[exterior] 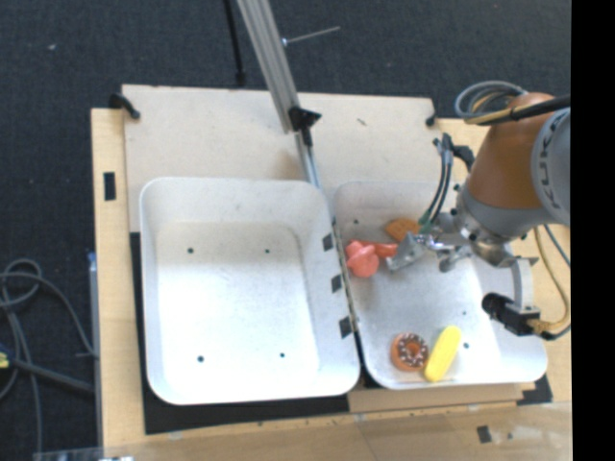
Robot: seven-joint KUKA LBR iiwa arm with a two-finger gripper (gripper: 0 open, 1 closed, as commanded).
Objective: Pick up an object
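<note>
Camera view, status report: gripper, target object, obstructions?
Gripper low in right bin, beside pink object; grasp unconfirmed. Orange piece close behind. Donut and yellow object untouched at the near edge.

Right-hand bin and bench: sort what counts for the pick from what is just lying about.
For the pick:
- pink-red plastic toy
- orange lump
- round sprinkled doughnut toy
- yellow banana-shaped toy
- two-finger gripper
- right white bin

Lying about:
- left white bin
- slanted aluminium rail
- grey cables

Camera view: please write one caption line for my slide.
Robot arm's gripper reaches beside a pink toy in the right bin, which also holds a doughnut and a banana.
</note>
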